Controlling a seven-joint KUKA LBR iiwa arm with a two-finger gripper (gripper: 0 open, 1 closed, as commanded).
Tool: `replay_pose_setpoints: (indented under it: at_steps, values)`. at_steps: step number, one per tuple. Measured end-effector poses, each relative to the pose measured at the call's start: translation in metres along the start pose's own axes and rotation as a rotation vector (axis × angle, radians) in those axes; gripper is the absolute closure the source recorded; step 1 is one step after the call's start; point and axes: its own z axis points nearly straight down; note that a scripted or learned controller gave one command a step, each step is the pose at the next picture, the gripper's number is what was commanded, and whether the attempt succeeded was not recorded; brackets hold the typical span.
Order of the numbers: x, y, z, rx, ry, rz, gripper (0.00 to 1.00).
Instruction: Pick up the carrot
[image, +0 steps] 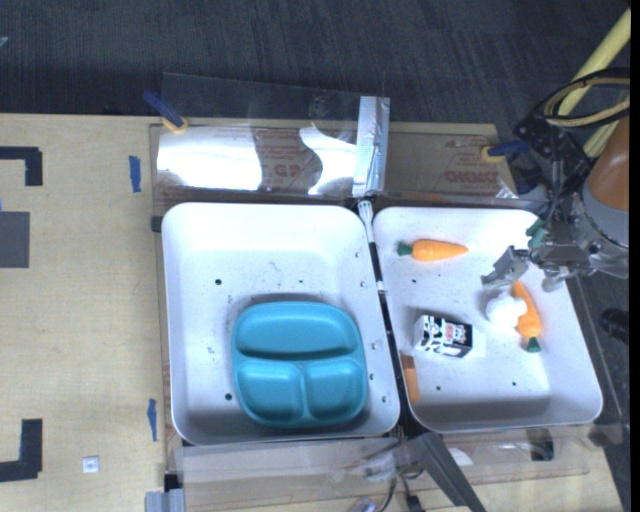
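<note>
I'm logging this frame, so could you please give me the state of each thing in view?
Carrot: lying flat near the back of the right bin, untouched.
Second carrot: lying by the right wall, beside a white ball.
Carton: on its side, mid-bin.
Blue tray: upright in the left bin, compartments bare.
End effector: above the second carrot, holding nothing visible.

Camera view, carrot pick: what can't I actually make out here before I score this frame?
- Gripper: small and blurred, so its grip cannot be judged.
- Carrot by the right bin's wall: its upper end is overlapped by the gripper; contact is unclear.
- White object beside it: too small to identify.
- Black-and-white item: print unreadable.
- Arm: cut off by the frame edge.
</note>
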Motion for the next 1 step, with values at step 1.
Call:
replay_pose_setpoints:
  at_steps: [1]
  values:
    - [-0.0676, -0.0021, 0.0597, 0.004, -0.001, -0.018, 0.0]
